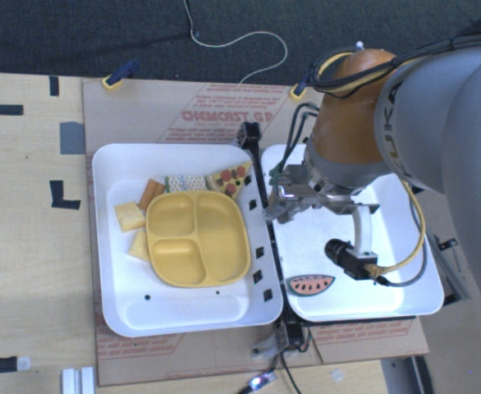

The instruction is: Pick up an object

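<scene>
Over the right bin (405,302) we see the arm (364,130); we cannot tell its jaws' state. A watermelon slice (311,285) lies there; the yellow divided plate (198,238) fills the left bin (109,220).

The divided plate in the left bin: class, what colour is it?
Yellow. The divided plate shows best in the camera view, lying in the left bin.

- Even, bright overhead light; the two shallow white plastic bins (109,220) look nearly washed out.
- Soft shadow under the large grey arm (437,121).
- Slightly soft focus throughout.
</scene>
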You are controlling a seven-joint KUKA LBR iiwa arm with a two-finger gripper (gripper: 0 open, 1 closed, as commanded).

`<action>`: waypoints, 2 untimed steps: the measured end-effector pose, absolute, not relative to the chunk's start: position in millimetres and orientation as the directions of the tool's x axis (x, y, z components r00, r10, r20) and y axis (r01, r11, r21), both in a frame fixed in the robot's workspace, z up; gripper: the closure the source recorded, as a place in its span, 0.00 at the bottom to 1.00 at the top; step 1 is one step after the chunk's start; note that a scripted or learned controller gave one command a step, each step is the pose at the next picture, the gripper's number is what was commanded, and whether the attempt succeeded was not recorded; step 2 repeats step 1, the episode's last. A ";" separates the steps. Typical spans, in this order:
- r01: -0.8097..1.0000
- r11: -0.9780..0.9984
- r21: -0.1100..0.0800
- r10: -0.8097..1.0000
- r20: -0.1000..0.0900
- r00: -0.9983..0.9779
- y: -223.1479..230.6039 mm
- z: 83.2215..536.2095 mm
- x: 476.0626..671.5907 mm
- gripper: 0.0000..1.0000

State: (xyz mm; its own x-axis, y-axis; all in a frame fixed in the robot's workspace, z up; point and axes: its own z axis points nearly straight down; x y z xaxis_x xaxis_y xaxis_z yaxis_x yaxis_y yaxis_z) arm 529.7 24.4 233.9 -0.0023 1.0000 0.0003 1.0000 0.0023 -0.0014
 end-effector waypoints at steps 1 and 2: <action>1.000 0.000 -0.004 1.000 -0.001 0.000 21.4 224.5 516.4 1.00; 1.000 0.000 -0.004 1.000 -0.001 0.000 21.4 224.5 516.4 1.00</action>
